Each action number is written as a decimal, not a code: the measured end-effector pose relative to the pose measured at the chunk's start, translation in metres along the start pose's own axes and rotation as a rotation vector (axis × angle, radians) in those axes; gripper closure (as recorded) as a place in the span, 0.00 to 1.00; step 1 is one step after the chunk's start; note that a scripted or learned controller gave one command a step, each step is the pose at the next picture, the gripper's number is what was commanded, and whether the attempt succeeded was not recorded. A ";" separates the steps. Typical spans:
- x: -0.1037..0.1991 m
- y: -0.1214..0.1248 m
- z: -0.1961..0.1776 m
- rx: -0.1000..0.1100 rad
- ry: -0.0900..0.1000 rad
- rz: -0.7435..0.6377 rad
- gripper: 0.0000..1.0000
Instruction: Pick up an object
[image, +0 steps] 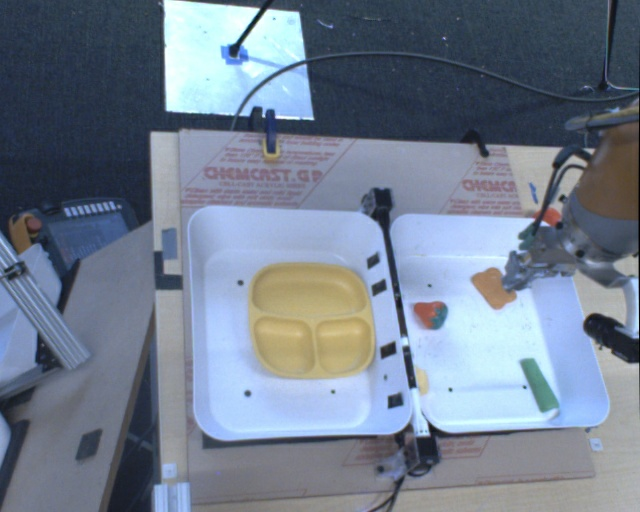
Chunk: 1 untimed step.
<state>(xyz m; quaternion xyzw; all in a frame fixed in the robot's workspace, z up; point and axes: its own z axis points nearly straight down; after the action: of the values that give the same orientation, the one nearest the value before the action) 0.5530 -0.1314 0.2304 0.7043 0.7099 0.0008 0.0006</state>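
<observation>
Where tool (512, 279) hovers, green stick (539, 385) diagonal

floor: dark carpet (80, 90), speckled, runs around the desk on the top and left
floor plate: shiny metal sheet (235, 60) lying on the carpet above the desk, blue tag on it, black cable (420, 62) trailing off to the right
desk: pale wooden board (165, 160), topped with a brown cardboard sheet (300, 165) printed in red lettering
clamp: yellow and black clamp (269, 135) on the cardboard's top edge
left side: second tan tabletop (85, 340), aluminium extrusion bar (40, 315) lying aslant, grey keypad device (85, 225) behind it
light: even, bright glare on the metal sheet
</observation>
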 end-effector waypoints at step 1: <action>0.055 0.028 -0.004 -0.003 0.000 -0.002 1.00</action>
<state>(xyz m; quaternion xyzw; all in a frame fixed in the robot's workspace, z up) 0.5800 -0.0762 0.2345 0.7036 0.7106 0.0019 0.0014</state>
